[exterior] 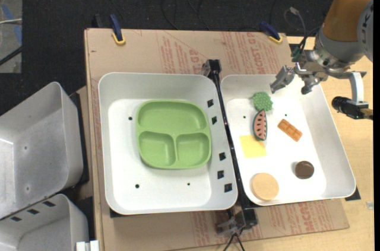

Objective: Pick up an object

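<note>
Gripper spread open, holding nothing, poised over the right bin's far edge. Nearest target: green broccoli piece, just below-left; watermelon slice beyond, lying lengthwise away.

Single fixed camera, mounted above the desk, looking down at a slant toward 12 o'clock. Moderate stand-off: both white bins, left bin and right bin, fit in frame. Arm enters from 2 o'clock. Dark floor and cables at 12 o'clock.
</note>
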Motion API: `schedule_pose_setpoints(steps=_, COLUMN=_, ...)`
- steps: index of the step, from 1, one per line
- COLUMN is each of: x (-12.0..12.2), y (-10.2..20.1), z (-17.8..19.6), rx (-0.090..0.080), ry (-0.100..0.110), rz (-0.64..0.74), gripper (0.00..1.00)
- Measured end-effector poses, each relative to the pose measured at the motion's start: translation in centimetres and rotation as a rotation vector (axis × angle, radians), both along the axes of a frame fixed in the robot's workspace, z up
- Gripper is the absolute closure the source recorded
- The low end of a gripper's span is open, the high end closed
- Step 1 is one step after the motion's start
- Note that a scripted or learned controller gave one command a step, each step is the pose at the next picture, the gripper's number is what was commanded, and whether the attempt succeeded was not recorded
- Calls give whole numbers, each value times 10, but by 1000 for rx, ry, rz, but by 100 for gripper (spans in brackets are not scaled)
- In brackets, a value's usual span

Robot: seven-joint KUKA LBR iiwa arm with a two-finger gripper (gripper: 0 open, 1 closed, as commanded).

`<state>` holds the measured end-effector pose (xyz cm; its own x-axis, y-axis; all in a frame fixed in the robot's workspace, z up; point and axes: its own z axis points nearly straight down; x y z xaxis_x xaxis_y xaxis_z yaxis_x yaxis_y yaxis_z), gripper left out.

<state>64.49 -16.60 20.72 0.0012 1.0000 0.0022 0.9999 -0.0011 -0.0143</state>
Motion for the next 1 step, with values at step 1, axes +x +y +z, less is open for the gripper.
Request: schedule_pose_setpoints(steps=1, x=3, y=1, z=9, rx=-2, ry=-14, rz=3, gripper=0)
